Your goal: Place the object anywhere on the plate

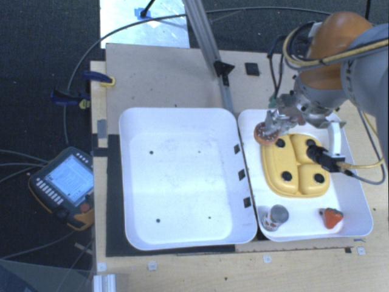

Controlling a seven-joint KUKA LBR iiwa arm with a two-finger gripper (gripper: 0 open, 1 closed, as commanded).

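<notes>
Two white bins sit on a tan bench over dark carpet; fingers' state unclear.

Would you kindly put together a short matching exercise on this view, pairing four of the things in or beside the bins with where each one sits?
Things:
1. yellow plate
2. small can
3. orange-red object
4. handheld pendant

Places:
A. outside the bins, at the view's left
B. near front corner of the right bin, on the side away from the left bin
C. middle of the right bin
D. front of the right bin, close to the left bin

Pairs: 1-C, 2-D, 3-B, 4-A
</notes>
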